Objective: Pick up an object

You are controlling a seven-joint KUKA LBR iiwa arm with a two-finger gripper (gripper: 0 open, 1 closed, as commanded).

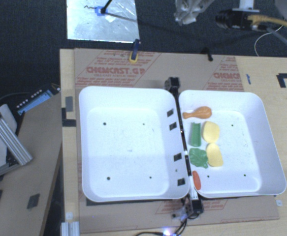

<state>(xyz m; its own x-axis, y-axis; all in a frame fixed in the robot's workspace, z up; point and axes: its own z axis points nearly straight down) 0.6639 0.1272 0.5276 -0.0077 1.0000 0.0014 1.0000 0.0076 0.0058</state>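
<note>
Two white bins (128,95) sit on a tan board (192,65) printed with red lettering. In the right one: an orange drumstick (198,113), a dark green stick (196,134), two pale yellow pieces (211,132), a bright green lump (198,157) and a small red-orange bit (196,180). Up top, a shiny silver sheet (101,14) lies on dark blue-grey floor (25,28).

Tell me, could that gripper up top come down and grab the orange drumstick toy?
Probably yes. The gripper hangs high beyond the bins, and the orange drumstick lies uncovered in the right bin, apart from the other toys, with nothing above it.
</note>
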